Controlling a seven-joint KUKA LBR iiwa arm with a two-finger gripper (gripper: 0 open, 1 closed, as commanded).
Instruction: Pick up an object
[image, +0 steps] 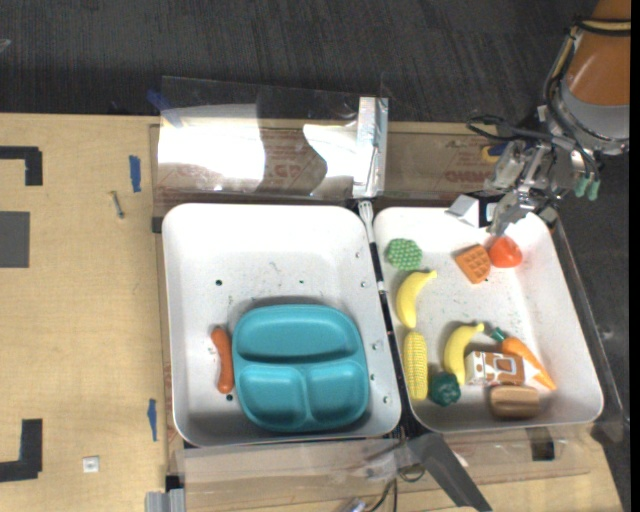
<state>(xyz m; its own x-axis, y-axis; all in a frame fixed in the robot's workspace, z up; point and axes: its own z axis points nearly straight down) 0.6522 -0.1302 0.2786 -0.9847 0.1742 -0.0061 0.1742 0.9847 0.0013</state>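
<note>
Teal plastic marks the near end of the left bin, where a divided tray lies with an orange-red sausage just beside its left edge. Along the near side of the right bin sit a brown bun, a small printed carton, a carrot, a dark green vegetable, a corn cob and a yellow banana. Farther back lie a second banana, a green leafy piece, an orange waffle square and a red-orange tomato. Over that far corner hangs the gripper, its tips close above the tomato; whether they are spread or pinching anything cannot be told. Beyond the bins a clear plastic sheet rests on the bench.
</note>
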